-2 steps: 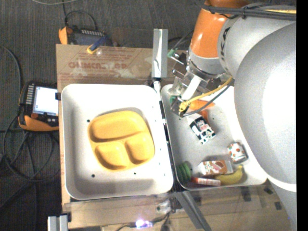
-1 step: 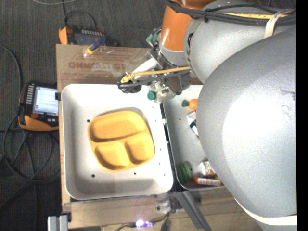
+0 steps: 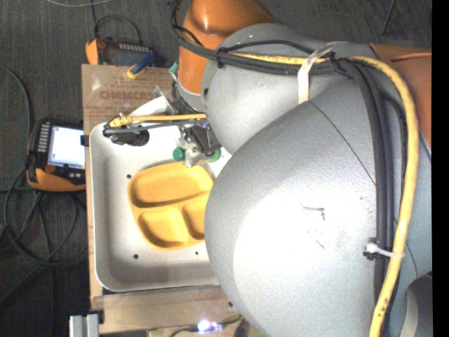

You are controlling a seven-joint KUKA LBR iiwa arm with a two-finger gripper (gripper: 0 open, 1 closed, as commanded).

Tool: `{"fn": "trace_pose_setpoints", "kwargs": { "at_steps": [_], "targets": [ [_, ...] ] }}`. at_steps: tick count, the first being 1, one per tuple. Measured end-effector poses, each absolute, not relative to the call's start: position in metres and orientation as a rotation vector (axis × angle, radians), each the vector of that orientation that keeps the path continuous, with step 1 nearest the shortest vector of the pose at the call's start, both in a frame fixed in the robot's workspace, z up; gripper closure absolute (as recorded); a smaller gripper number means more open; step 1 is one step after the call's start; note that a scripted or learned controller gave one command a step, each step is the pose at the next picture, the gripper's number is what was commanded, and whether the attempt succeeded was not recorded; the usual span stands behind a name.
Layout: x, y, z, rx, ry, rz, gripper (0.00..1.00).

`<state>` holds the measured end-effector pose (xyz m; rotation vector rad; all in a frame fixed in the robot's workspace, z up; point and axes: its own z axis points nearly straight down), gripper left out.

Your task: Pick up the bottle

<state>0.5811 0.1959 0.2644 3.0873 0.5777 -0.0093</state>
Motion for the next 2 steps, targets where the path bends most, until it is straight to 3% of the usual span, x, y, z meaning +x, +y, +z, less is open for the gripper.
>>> {"fn": "trace_pose_setpoints", "kwargs": {
  "at_steps": [1, 2],
  "targets": [
    [0.581, 0.195, 0.271, 3.085, 0.577, -0.019, 1.0],
    [0.502, 0.216, 0.312, 3.114, 0.387, -0.007, 1.0]
  ]
}}
